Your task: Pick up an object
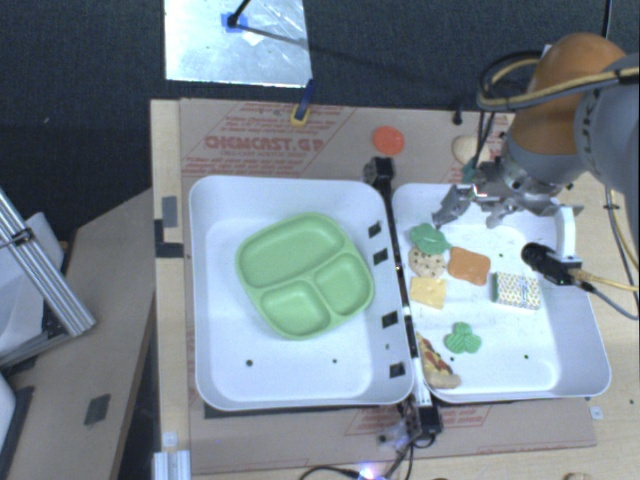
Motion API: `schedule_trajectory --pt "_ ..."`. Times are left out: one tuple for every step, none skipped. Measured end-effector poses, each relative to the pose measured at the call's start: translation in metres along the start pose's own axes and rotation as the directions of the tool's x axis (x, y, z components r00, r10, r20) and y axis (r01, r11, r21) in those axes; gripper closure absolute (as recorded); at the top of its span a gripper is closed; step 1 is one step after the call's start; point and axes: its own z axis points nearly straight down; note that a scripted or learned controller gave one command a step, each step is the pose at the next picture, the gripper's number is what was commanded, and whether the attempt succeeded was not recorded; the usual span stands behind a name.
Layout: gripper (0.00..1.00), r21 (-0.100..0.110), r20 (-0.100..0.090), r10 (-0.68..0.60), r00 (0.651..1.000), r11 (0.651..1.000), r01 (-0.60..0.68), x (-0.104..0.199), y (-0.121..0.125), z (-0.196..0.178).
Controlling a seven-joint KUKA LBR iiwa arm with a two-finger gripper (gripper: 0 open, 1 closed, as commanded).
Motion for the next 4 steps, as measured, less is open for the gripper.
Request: schedule_trajectory --pt "0.0 0.001 0.0 0.001 1.0 1.0 -0.001 0.007 -0.004 0.045" --pt "0.0 -0.001 0.0 0.001 1.0 1.0 -0.001 0.007 -0.004 0.097" --pt "1.0 -0.004 0.0 0.003 1.0 1.0 -0.003 0.007 -0.003 0.083" --pt "1.0 -0.008 0.001 -0.003 1.0 1.0 0.003 0.007 0.009 0.032"
